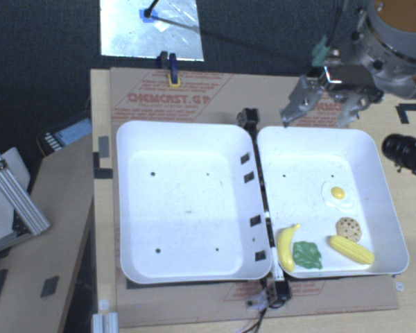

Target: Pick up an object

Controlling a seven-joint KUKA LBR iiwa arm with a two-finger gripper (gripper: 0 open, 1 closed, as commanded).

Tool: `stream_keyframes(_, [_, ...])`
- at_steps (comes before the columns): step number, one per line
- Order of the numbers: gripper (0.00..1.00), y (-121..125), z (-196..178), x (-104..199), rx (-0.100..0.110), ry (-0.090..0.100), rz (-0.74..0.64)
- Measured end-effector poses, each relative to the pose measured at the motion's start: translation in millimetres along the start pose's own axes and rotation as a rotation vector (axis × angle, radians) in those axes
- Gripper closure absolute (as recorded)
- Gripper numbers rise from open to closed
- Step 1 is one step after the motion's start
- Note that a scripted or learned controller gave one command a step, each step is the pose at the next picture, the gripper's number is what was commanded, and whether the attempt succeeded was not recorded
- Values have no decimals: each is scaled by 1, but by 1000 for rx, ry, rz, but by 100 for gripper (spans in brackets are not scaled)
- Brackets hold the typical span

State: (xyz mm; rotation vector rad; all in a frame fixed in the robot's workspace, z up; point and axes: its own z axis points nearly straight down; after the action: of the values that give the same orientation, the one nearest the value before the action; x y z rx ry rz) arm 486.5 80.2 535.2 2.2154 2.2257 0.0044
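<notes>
Brown bench carries two white bins; gripper (317, 114), fingers apart, empty, hangs at twelve o'clock over the right bin (383, 179), whose corn cob (351, 250) at five o'clock looks light, stiff, best pinched across its middle.

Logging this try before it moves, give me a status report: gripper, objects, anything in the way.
Gripper open, above right bin's far rim, holding nothing. Fried egg, cookie, corn, banana, green leaf untouched near front. Nothing blocking.
</notes>
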Motion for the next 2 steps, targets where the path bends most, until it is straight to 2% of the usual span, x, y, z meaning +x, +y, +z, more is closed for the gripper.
stream_keyframes(1, [0,0,0,-8,0,0,5])
stream_keyframes(2, [0,-2,272,13,16,-3,3])
